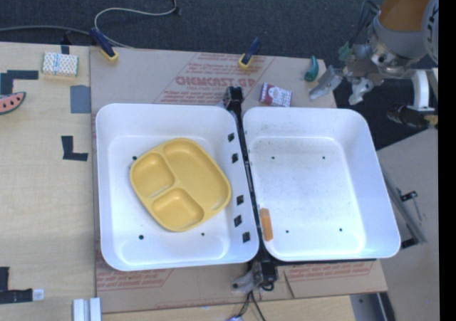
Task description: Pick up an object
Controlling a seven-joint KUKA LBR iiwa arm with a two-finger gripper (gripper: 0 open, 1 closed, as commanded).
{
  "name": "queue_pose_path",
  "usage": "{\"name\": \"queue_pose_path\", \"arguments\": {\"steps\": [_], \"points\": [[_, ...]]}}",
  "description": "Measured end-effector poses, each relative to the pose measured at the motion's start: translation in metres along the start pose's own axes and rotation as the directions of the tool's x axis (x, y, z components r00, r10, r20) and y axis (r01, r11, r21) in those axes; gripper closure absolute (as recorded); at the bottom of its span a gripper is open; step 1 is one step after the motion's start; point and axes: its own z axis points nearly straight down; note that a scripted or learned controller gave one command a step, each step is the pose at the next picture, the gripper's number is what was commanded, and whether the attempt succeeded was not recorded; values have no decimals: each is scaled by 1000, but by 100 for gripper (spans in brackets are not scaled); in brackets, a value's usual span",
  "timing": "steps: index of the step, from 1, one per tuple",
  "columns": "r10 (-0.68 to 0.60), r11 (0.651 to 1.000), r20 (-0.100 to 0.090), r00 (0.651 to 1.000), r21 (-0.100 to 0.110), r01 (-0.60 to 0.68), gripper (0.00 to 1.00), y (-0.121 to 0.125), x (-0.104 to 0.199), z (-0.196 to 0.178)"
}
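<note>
Yellow plastic, a three-compartment plate (180, 183) lies flat in the left bin (114, 241), and we see a small orange piece (266, 223), perhaps a carrot, at the left wall of the right bin (370, 170). We find the tool (347, 83) above the table (43, 170) beyond the right bin's far corner, fingers apart, holding nothing.

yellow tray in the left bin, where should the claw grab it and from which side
Best bet is the raised outer rim of the yellow tray, coming straight down from above. It lies flat, face up in the left bin, so its edge is the only thin part to pinch. The corner nearest the bins' shared divider seems easiest, since the claw hangs beyond the right bin.
</note>
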Motion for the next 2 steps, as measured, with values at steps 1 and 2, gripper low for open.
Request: {"name": "queue_pose_path", "arguments": {"steps": [1, 2], "points": [[-1, 1000, -1, 1000, 5, 1, 0, 7, 10, 128], [0, 1000, 1, 1000, -2, 0, 0, 8, 25, 195]]}}
